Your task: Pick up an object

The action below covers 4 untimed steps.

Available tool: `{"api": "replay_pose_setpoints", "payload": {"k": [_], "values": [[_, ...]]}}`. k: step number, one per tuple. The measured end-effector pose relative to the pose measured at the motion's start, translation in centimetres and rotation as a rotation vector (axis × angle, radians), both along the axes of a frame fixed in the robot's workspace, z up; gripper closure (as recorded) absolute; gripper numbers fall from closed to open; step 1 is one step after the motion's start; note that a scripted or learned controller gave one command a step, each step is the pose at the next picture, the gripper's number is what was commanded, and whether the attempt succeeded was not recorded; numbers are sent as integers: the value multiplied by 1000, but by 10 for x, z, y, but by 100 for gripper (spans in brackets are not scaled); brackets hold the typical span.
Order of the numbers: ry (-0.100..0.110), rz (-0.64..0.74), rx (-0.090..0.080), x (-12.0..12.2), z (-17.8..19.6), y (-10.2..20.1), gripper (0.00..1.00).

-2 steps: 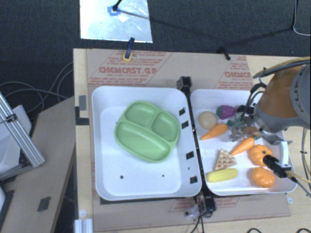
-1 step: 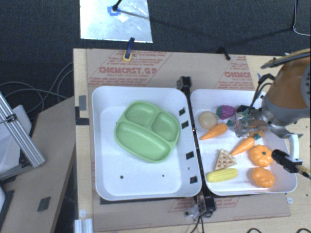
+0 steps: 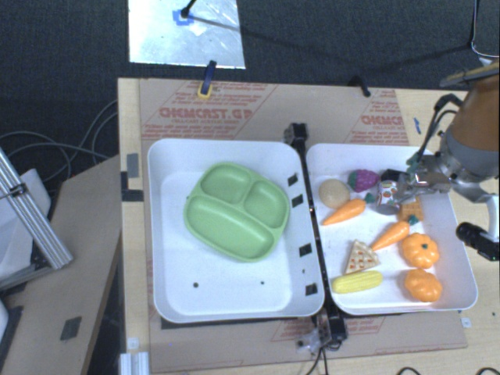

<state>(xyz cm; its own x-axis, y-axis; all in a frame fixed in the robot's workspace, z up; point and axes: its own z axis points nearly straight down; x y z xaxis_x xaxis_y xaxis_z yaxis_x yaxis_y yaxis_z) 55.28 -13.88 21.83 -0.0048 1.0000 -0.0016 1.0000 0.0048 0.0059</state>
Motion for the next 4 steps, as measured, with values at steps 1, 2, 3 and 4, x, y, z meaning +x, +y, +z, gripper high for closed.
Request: {"api": "replay_pose_setpoints", "payload": {"k": [1,2,3,4], "values": [[4,-1,1,1,6,0,100],[3,6,3,9,12,61,100],[4,1,2,17,2,112,100],[5,3,3,10,-2,169,100]]}}
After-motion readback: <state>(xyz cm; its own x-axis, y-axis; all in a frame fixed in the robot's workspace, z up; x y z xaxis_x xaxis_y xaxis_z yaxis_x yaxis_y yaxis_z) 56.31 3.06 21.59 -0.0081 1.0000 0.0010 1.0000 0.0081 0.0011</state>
